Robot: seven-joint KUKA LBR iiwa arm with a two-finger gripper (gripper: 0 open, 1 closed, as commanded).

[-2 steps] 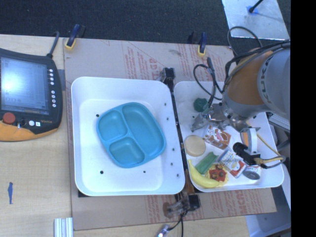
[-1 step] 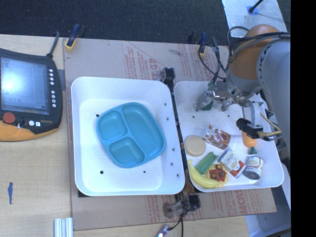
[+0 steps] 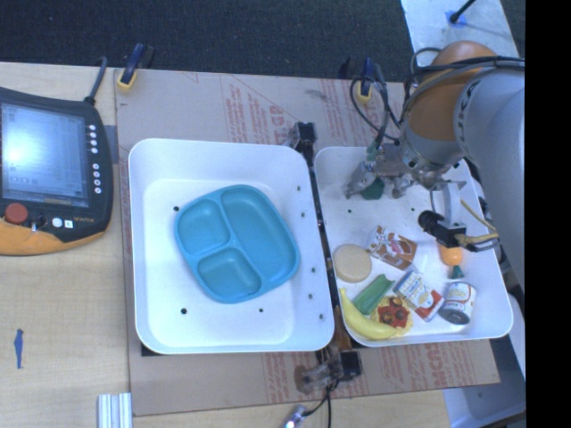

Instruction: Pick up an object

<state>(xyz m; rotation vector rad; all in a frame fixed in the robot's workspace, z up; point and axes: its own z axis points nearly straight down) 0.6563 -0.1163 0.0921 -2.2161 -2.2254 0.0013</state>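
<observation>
My gripper (image 3: 375,184) hangs low over the far left part of the right bin (image 3: 500,326). A small dark green thing (image 3: 374,188) shows right at its tip; whether it is gripped cannot be made out. Nearer the front of this bin lie a tan round disc (image 3: 351,262), a snack packet (image 3: 393,246), a green pickle-like piece (image 3: 373,292), a banana (image 3: 364,322), a red berry cluster (image 3: 393,313), two small packets (image 3: 419,292), a can (image 3: 457,303) and an orange ball (image 3: 451,256).
The left bin (image 3: 152,239) holds a blue divided plate (image 3: 236,242). A teach pendant (image 3: 49,176) lies on the bench at the far left. The grey arm with its orange band (image 3: 455,87) comes in over the right bin's far right corner.
</observation>
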